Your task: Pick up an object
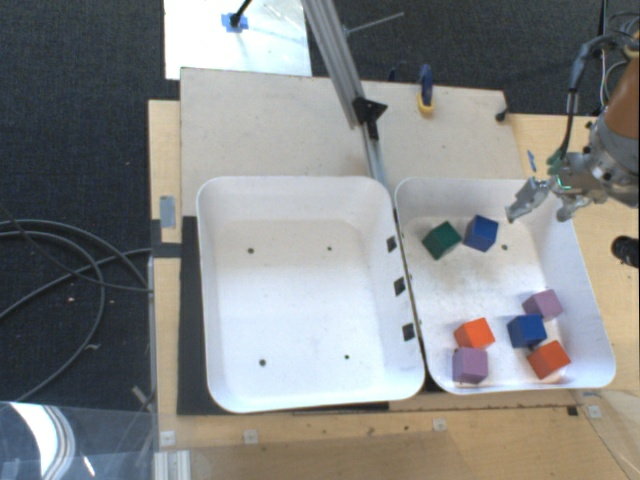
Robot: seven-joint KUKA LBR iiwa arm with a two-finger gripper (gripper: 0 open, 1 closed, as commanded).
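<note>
Camera view: gripper (541, 200) spread, empty, above right bin's (580, 268) far edge. Nearest: blue cube (481, 233) touching green cube (441, 239). Risk: fingers straddle both, or nudge one away.

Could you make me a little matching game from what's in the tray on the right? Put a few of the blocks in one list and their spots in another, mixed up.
Things:
1. dark green cube
2. orange cube
3. red-orange cube
4. pale purple cube at the right side

Places:
A. nearest the right bin's front right corner
B. touching the blue cube at the back, on its left
C. just behind the blue cube at the front
D. just behind the purple cube at the front edge

Pairs: 1-B, 2-D, 3-A, 4-C
</note>
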